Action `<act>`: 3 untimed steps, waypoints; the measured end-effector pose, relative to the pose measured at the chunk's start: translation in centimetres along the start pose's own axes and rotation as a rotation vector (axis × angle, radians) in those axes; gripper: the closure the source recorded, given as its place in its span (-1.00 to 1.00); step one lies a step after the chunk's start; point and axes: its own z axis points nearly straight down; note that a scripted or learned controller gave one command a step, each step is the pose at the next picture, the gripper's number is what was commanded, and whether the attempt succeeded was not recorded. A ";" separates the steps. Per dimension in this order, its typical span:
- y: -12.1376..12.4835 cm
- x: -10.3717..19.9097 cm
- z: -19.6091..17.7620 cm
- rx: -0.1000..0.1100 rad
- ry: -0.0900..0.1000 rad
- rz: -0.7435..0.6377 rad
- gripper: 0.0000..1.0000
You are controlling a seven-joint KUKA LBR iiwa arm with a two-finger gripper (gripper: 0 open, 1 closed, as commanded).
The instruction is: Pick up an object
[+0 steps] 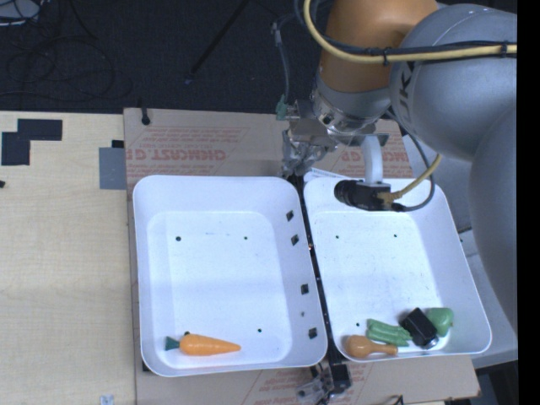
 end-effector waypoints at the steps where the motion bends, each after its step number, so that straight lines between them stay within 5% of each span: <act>1: -0.1 -7.1 5.8 0.006 -0.003 0.010 1.00; 2: 0.1 -7.0 -6.7 -0.012 -0.001 0.003 1.00; 3: 0.0 -1.4 -4.0 0.002 0.000 -0.001 1.00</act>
